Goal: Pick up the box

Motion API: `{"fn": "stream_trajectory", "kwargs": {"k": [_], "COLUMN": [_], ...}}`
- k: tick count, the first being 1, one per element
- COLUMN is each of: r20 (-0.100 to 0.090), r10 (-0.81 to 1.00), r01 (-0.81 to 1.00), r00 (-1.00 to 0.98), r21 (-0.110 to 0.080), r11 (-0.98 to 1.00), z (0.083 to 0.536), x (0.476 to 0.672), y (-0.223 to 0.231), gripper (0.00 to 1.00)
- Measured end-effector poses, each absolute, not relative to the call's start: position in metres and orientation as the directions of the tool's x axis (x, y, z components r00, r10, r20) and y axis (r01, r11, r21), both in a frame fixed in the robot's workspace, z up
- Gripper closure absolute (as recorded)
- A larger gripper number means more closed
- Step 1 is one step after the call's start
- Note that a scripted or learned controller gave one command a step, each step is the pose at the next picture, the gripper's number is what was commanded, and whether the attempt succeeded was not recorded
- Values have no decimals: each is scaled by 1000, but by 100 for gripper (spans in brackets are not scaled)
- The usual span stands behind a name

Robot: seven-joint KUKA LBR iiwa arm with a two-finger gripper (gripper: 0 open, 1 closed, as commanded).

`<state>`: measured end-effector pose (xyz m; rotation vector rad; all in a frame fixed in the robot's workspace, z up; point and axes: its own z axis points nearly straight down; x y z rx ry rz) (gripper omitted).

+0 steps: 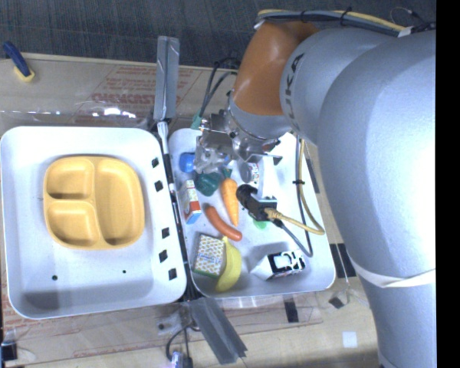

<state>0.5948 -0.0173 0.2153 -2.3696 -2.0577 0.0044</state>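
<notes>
White bins (pixel 15 228) sit on a brown bench (pixel 100 83) (dark floor behind); gripper (pixel 212 159) grip unclear.

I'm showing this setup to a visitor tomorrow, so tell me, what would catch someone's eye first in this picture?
The big grey arm with its orange band dominates the right side, its gripper down among the clutter at the far end of the right white bin. Next comes the yellow three-compartment plastic tray lying in the left white bin. Near the right bin's front edge, a small patterned box leans against a yellow fruit-shaped toy, with two orange carrot-like toys behind.
</notes>
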Motion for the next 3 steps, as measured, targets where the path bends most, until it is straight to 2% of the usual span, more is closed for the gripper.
{"fn": "stream_trajectory", "kwargs": {"k": [1,2,3], "r20": [0,-1,-1], "r10": [990,995,994], "r01": [990,995,994], "r00": [140,101,113], "r21": [-5,-5,-7], "r11": [-140,-101,-113], "z": [215,191,190], "x": [595,572,565], "y": [-17,30,-20], "gripper": [0,0,0]}}
